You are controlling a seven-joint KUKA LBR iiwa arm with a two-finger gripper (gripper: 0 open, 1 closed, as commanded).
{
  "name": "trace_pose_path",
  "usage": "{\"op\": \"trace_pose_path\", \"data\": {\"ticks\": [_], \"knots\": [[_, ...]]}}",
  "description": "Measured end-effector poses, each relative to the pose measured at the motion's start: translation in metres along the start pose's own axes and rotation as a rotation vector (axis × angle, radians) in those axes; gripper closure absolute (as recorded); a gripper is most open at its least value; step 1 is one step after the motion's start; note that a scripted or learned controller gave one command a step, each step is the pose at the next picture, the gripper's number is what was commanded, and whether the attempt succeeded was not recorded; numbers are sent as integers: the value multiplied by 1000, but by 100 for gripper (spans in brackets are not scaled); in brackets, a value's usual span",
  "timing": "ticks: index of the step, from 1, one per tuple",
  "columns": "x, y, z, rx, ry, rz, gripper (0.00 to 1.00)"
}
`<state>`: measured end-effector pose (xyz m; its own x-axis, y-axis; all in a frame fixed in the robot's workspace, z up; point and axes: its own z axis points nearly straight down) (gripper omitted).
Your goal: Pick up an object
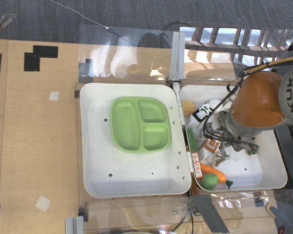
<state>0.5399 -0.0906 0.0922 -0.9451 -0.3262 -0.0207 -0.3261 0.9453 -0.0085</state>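
I'm looking down on two white bins sitting side by side, sharing a raised rim down the middle. The left bin is giving me plenty of bare floor around a green divided plate lying flat near its centre, well apart from every wall. The right bin is far tighter: the arm is reaching in from the right and its orange band is covering much of the bin's upper half. The gripper is hanging low over the clutter, and I cannot tell how it is set. An orange carrot is lying near the front left corner, touching a green lime-like fruit just in front of it. A beige rounded item is sitting against the shared rim farther back, and black cables are trailing around the wrist.
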Motion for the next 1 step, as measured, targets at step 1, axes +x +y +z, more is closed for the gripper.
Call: {"op": "trace_pose_path", "data": {"ticks": [1], "knots": [[-25,-2,1,0,4,-4,0]]}}
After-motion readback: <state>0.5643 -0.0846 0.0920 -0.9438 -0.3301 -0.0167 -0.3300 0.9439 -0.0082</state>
